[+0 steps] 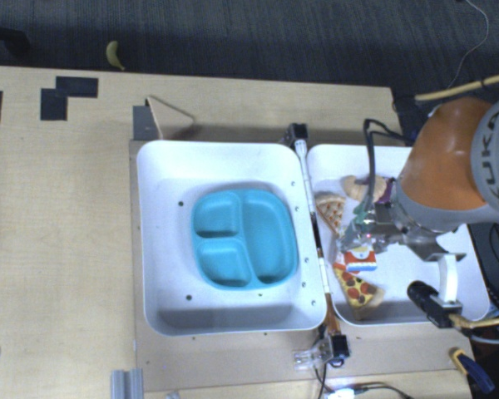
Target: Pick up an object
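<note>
Left bin (162, 223): smooth blue three-compartment tray (243, 238). Right bin (474, 293): pizza slices (359, 288), red-white carton (361, 260) near left wall. Gripper (359, 227) low over carton; grip state unclear.

Even, fairly bright light is falling from overhead, washing the two white bins (162, 223) almost featureless. Soft shadow is pooling along the near inside wall of the left bin and beneath the arm (449, 169). A mild sheen is showing on the blue tray (243, 238). The whole frame is looking slightly soft and grainy, with small items in the right bin blurring together
</note>
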